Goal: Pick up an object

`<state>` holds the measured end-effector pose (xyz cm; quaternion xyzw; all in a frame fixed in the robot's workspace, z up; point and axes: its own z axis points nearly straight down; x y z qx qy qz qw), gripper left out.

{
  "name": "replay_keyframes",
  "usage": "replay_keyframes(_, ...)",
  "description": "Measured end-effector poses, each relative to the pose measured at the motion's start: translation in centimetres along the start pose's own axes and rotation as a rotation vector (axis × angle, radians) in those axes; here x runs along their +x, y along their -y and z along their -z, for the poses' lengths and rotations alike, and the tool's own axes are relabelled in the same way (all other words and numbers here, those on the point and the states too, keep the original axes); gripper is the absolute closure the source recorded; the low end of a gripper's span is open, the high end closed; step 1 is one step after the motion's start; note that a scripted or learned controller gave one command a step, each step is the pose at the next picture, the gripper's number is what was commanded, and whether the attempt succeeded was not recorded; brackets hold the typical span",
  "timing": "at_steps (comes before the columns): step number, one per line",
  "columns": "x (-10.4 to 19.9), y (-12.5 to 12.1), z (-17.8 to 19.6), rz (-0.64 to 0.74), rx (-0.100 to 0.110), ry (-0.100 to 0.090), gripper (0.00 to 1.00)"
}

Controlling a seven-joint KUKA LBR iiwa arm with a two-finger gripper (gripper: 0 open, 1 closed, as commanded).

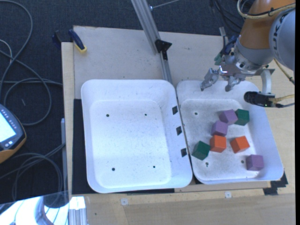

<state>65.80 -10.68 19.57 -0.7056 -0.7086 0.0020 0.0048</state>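
Two shallow white plastic bins sit side by side on a pale wooden bench [117, 55]. The left bin [93, 172] has only dark specks on its floor. The right bin [274, 158] holds seven small cubes grouped toward its middle and near side. A green cube [242, 116] touches a purple cube [228, 116] at the far end of the cluster. Just below them lies a second purple cube [219, 128], which rests against an orange cube [218, 143]. A second orange cube [239, 144] sits just beside it to the right. A darker green cube [201, 150] lies apart toward the bin's left wall, and a third purple cube [254, 161] lies alone near the near right corner. The cubes have no long axis; most sit turned at slight angles to the bin walls.

A slanted grey metal rail [147, 25] crosses the bench above the seam between the bins. A blue and yellow clamp [77, 40] sits at the bench's far left corner. Black cables [23, 78] trail over the dark floor on the left.

The grey and orange arm's two-finger gripper [219, 81] hangs over the far rim of the right bin, well apart from the cubes. Its fingers are spread wide, with nothing between them.
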Motion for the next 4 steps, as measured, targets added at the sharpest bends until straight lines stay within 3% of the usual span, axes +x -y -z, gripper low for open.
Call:
replay_keyframes(1, -0.34, -0.16, 0.53, -0.004, -0.009, 0.003, 0.0)
replay_keyframes(4, -0.36, -0.16, 0.54, -0.005, -0.01, 0.003, 0.0)
